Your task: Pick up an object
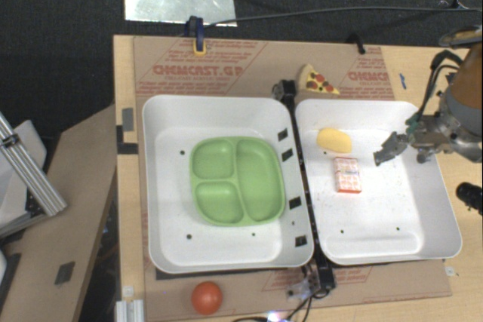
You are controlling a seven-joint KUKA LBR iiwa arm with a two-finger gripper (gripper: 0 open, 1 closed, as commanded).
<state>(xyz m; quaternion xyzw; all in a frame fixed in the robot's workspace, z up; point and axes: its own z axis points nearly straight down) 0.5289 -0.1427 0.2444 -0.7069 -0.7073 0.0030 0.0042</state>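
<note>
Gripper (389, 149) over right bin (423, 237) — state unclear — "CHEMCAST GP" on board (200, 70).

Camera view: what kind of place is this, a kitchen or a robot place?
Probably a robot test lab: two white bins on a bench, toy food like a pizza slice, and a gripper reaching in.

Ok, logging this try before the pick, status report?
Gripper over right bin, nothing between the fingers. Yellow object and red-and-white packet lying apart, beside it. Nothing in the way.
</note>
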